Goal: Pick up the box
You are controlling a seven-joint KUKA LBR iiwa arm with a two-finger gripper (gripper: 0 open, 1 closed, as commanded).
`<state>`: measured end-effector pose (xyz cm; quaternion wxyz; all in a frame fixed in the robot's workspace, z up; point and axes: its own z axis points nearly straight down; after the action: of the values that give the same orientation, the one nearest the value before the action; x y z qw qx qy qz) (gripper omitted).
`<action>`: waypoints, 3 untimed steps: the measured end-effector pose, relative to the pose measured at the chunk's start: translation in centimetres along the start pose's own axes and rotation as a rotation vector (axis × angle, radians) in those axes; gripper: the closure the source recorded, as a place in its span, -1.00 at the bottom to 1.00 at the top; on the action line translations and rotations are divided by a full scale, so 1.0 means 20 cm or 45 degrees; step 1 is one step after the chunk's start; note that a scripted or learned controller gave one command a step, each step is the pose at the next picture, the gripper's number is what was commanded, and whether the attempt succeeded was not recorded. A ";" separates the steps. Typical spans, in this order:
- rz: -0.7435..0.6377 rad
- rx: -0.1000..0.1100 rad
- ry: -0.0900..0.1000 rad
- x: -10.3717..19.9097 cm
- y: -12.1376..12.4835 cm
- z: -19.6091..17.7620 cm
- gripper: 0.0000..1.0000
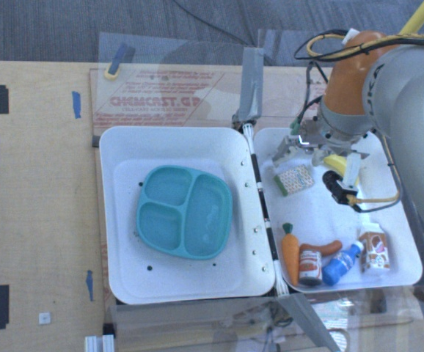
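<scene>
A small box (294, 180) with a speckled pale top lies flat in the upper left part of the right bin (410, 270). My gripper (301, 149) hangs just above and behind the box, at its far edge, under the orange wrist band. Nothing shows as held in it. A yellow thing (334, 163) lies right of the box, partly under the wrist.
Along the right bin's near side lie a carrot (290, 252), a brown can (310, 265), a sausage (329, 247), a blue bottle (342, 263) and a small carton (375, 249). The left bin (117, 160) holds a teal divided plate (185, 211).
</scene>
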<state>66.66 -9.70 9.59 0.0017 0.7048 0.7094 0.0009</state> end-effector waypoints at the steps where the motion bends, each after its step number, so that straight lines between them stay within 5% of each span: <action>1: -0.106 0.002 0.000 0.03 -0.02 0.04 -1.00; 2: -0.106 -0.007 -0.001 0.03 -0.01 -0.02 1.00; 3: -0.106 -0.007 0.000 0.03 -0.01 -0.02 -1.00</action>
<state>66.50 -9.05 9.99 0.0037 0.6747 0.7381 0.0025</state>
